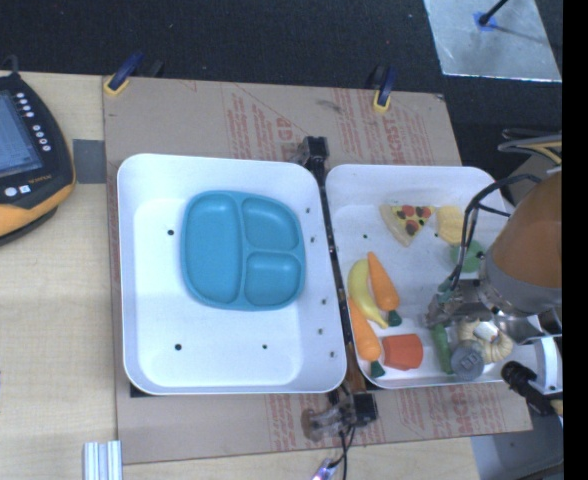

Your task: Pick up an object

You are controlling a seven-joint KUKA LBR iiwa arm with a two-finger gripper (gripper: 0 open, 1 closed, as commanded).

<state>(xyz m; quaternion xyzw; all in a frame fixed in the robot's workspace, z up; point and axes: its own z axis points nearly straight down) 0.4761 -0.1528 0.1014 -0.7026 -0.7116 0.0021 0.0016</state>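
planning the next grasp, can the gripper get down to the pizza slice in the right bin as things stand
Probably yes. The pizza slice lies flat near the right bin's far wall with nothing on top of it, and the gripper is already low in that bin, nearer the front.

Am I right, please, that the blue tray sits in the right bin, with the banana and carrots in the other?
Not quite: the camera view shows the blue tray in the left bin. The banana and carrots lie in the other, the right bin.
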